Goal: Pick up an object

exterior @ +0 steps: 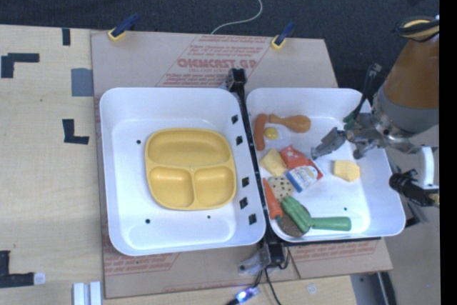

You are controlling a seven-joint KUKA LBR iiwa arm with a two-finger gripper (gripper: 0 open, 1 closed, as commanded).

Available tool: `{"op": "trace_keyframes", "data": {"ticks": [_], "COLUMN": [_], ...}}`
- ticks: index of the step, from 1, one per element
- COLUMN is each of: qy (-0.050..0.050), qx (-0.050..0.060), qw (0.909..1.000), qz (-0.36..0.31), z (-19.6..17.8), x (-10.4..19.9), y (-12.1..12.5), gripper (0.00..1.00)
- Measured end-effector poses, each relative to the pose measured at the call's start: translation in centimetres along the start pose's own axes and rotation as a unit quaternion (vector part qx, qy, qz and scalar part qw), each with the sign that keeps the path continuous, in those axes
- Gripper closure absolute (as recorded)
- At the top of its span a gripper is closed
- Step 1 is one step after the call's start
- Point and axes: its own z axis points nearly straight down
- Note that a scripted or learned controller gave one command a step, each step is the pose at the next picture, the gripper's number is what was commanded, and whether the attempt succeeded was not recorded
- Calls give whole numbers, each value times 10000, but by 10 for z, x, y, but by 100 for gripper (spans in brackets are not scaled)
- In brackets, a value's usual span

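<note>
So the jaws [341,140] sat low over the right bin [371,100], spread apart with nothing between them. Nearest item was a yellow cheese wedge [347,171], just beside them. The rest was piled toward the divider: a red packet [294,156], a carrot [273,201], a green cucumber [321,223], a drumstick [291,123]. A yellow divided plate [191,168] lay in the left bin [118,107].

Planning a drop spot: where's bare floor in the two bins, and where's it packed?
Left bin: bare strip all round the yellow tray, widest along the near wall. Right bin: bare near corner right of the green tool. Crowded along the divider, chicken leg down to carrot.
</note>
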Motion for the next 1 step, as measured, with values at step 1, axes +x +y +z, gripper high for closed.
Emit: {"op": "trace_keyframes", "data": {"ticks": [1], "qy": [5], "qx": [24], "qw": [10000], "qz": [0], "z": [53], "x": [8], "y": [-9], "gripper": [0]}}
